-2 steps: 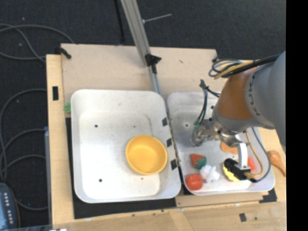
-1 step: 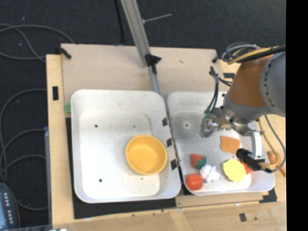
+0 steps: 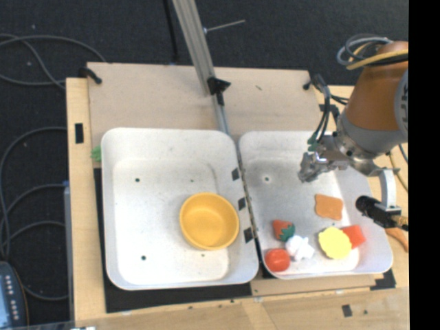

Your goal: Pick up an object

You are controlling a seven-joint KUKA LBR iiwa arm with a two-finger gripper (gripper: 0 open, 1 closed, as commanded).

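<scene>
Currently the gripper (image 3: pixel 311 168) hangs over the right bin (image 3: pixel 275 153) at its 1 o'clock area; jaw opening cannot be told, nothing visibly between them. Candidate objects cluster at 5 o'clock: orange slice (image 3: pixel 328 206), yellow piece (image 3: pixel 334 243), red tomato (image 3: pixel 278 259), white item (image 3: pixel 298 247). Yellow bowl (image 3: pixel 208 221) sits in left bin (image 3: pixel 130 184).

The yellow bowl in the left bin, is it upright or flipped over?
Upright. The yellow bowl shows its open mouth and hollow inside, with the rim facing up, sitting in the left bin.
</scene>
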